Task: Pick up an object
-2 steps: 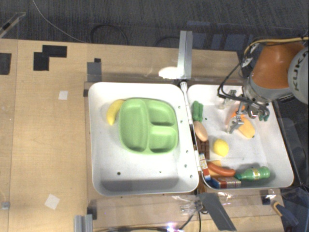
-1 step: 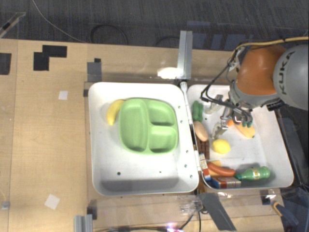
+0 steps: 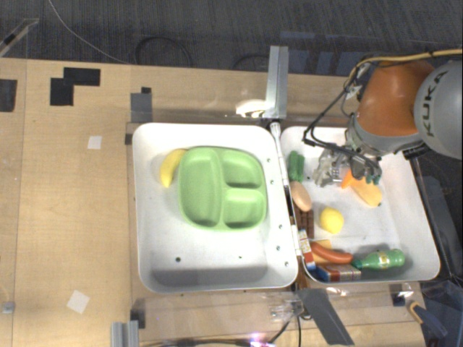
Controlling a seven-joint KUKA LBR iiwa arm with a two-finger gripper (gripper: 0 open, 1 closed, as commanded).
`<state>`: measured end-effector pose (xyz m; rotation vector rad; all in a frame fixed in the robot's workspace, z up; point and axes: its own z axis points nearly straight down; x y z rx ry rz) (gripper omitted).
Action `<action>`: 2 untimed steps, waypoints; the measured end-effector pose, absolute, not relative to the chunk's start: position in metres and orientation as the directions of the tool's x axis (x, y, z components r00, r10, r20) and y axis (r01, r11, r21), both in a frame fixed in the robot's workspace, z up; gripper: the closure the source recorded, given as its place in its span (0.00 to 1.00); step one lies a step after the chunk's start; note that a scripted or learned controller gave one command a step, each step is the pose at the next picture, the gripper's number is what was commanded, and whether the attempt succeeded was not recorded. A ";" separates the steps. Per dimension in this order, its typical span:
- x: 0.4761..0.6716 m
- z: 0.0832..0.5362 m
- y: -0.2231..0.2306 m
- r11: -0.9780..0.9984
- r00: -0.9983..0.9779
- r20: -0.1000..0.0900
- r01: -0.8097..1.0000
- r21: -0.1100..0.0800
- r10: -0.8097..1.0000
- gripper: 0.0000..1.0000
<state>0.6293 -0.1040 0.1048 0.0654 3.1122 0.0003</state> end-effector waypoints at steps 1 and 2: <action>0.620 0.226 -0.159 0.944 -0.943 -0.016 -0.331 -0.010 -0.331 1.00; 0.611 0.198 -0.082 0.998 -0.998 -0.009 0.066 0.003 0.066 1.00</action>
